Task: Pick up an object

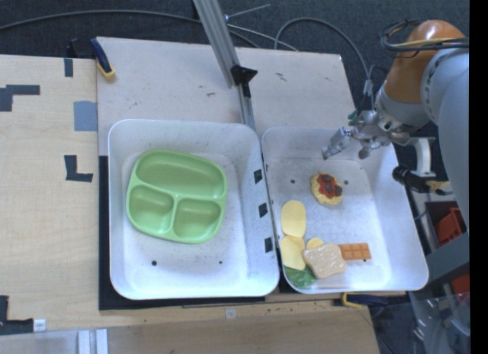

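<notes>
1. Rig: one grey arm w/ orange band reaches in from the right side of the view; its two-finger gripper (pixel 347 144) hangs over the far edge of the right shallow white bin (pixel 396 215), near that bin's far-right corner.
2. Gripper state: fingers look spread apart, pointing down-left toward the bin floor; nothing seen between them, so it reads as open and carrying nothing.
3. Nearest candidate: the small round tan biscuit w/ red topping (pixel 327 188), lying alone on the bin floor approx. mid-bin, a bit toward the far edge. It sits apart from the other items.
4. Key relation: the biscuit lies toward the near edge from the gripper and slightly toward the bin's left wall, close but not touching. It's roughly round, no real long axis, so finger angle prob. matters little.
5. Other items, all in the near-left part of the right bin: a yellow oval slice (pixel 293 217), a second yellow piece (pixel 291 252) just below it, a beige toast-shaped piece (pixel 326 260) resting partly on a green leaf-like piece (pixel 301 276), and an orange rectangular wafer (pixel 354 252) just beside the toast.
6. Left white bin (pixel 122 192) holds a green three-compartment plastic plate (pixel 177 196); well apart from the gripper.
7. Judgement: pick not yet done; the next move likely needs a short shift toward the near edge, then a descent onto the biscuit. Risk: low flat item, fingers may skid off.
</notes>
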Motion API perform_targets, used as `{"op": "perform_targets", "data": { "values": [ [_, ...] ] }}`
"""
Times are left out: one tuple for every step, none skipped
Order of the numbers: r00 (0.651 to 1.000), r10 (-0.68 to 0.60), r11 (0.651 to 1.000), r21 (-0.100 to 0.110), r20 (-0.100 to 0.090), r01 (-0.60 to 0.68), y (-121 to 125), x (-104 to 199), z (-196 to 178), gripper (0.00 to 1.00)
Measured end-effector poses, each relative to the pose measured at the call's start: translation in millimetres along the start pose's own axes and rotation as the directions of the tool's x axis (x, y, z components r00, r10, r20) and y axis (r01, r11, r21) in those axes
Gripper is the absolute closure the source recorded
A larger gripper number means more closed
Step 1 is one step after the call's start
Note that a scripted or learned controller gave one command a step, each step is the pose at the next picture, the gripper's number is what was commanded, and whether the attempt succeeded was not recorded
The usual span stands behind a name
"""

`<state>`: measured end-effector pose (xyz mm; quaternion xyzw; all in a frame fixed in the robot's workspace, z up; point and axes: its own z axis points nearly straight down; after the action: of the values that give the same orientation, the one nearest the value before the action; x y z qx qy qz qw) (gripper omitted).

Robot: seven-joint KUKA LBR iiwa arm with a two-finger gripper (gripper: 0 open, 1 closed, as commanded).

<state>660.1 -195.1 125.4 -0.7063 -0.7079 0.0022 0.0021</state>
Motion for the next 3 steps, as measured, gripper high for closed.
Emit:
{"op": "perform_targets", "data": {
  "values": [
    [1.000, -0.001, 1.000, -0.004, 0.002, 0.001, 0, 1, 38, 0.00],
    [1.000, -0.003, 1.000, -0.005, 0.003, 0.003, 1, 2, 26, 1.00],
    [1.000, 0.001, 1.000, -0.012, 0.001, -0.001, 3, 0, -38, 1.00]
  ]
}}
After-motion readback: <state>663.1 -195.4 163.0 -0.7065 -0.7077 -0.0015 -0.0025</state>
